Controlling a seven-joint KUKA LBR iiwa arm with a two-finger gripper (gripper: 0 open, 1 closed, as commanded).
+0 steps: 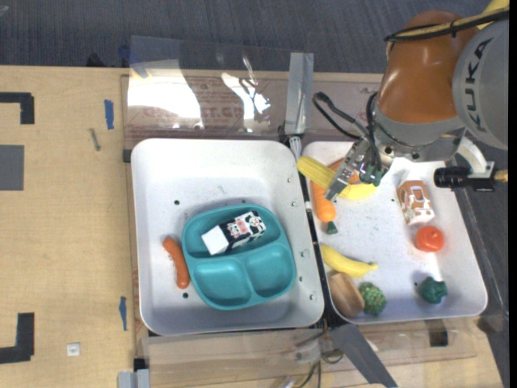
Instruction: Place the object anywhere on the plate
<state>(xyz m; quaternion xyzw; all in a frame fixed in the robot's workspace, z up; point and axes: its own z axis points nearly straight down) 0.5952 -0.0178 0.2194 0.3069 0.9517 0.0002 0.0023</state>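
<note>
In the left bin, an orange-red sausage (175, 262) lies beside the teal three-compartment plastic plate (266, 275), whose far compartment already carries a small black-and-white carton (244, 226) and a white block (213, 239). In the right bin, the gripper (355, 173) hovers over a yellow corn cob (317, 170) and an orange carrot (324, 208). Whether it is apart or clamped I cannot tell. So crowded, a grab may slip or nudge neighbours; which object it targets is unclear.

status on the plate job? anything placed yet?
Done: a black-and-white carton already lies in the teal plate, left bin. In hand: nothing visibly gripped; the gripper hovers over the corn in the right bin. Left: grasp an item there and carry it over to the plate.
</note>
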